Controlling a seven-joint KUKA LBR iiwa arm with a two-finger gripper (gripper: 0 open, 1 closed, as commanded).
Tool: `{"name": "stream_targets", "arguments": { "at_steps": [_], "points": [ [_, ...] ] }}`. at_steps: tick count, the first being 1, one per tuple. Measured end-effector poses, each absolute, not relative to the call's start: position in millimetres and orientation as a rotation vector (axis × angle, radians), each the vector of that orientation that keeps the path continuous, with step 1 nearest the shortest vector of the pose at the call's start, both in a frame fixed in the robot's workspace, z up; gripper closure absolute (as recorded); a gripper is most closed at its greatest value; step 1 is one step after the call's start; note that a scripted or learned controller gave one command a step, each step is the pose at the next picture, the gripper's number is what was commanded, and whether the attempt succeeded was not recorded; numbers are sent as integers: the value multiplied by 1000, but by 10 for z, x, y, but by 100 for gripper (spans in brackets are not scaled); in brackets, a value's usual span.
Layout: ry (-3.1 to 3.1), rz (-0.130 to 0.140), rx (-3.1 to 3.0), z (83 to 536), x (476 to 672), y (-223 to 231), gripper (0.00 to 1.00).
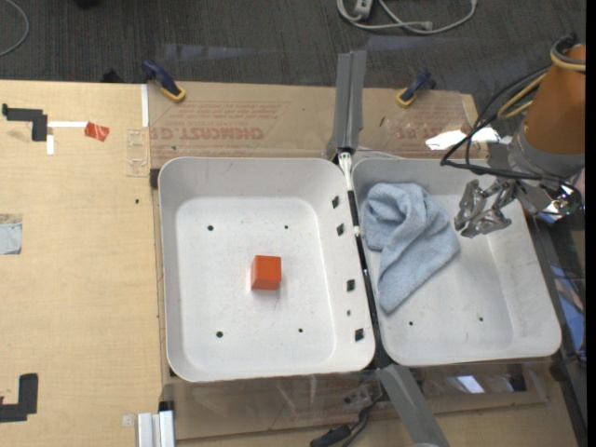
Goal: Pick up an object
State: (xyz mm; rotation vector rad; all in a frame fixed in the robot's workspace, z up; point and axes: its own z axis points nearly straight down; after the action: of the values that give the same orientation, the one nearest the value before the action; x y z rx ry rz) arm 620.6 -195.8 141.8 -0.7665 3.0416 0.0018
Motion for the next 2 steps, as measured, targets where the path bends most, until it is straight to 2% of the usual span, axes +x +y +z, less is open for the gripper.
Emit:
{"name": "stream_targets", "arguments": {
  "at_steps": [1,2],
  "points": [
    [2890,-2,-1213,2065,6161,-1847,100],
    [2721,-1,-1557,2118,6295,-2012,100]
  ]
}}
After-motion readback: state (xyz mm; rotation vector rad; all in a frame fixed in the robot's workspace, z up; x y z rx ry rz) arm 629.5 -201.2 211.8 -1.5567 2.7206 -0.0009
